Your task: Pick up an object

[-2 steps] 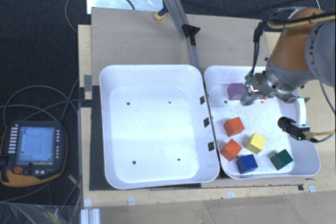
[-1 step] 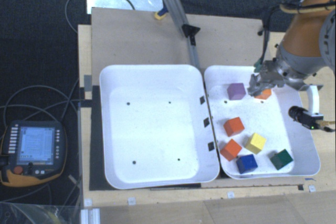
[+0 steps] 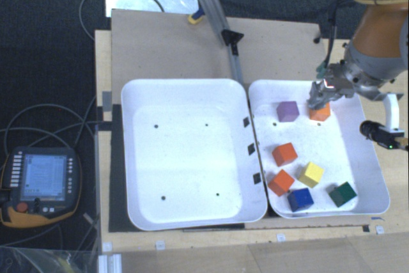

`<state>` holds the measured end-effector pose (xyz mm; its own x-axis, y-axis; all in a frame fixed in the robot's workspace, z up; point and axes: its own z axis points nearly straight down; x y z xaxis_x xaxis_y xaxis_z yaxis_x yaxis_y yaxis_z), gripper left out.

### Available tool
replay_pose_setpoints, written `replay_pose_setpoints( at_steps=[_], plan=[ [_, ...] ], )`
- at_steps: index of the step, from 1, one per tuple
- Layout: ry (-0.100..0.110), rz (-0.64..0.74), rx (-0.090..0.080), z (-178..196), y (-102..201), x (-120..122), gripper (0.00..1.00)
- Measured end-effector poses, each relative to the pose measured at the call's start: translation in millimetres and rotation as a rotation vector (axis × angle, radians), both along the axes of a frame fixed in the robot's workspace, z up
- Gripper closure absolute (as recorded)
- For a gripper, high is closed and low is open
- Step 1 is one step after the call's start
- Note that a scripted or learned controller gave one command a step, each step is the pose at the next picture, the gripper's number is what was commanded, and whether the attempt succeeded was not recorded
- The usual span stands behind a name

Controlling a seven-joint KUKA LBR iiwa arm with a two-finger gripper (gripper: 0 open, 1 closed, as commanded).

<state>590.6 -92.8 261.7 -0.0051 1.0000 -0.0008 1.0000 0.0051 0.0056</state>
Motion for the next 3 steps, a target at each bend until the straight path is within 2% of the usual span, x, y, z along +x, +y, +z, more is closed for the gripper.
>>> replay_pose_setpoints(
  at_steps=[1,2,3],
  plan=[
    [0.002,0.006,0.003,5.9,55.0,12.7,1.0],
    [0.005,0.005,0.002,-10.8,106.3,21.7,1.0],
    [0.001,0.006,0.003,-5.9,161.6,38.9,1.0]
  ],
)
